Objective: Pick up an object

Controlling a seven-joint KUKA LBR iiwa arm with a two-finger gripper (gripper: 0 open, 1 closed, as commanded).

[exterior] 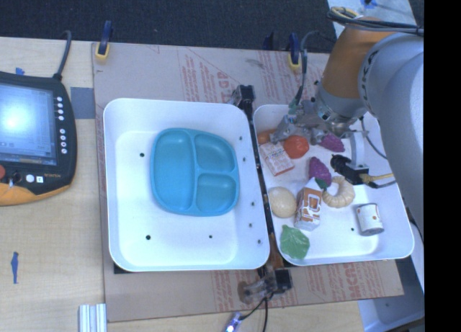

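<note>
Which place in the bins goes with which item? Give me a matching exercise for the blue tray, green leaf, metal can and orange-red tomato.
Things:
1. blue divided tray
2. green leaf
3. metal can
4. orange-red tomato

Places:
A. near front edge of the right bin
B. back of the right bin, just below the gripper
C. middle of the left bin
D. right side of the right bin, beside the arm

Pairs: 1-C, 2-A, 3-D, 4-B
</note>
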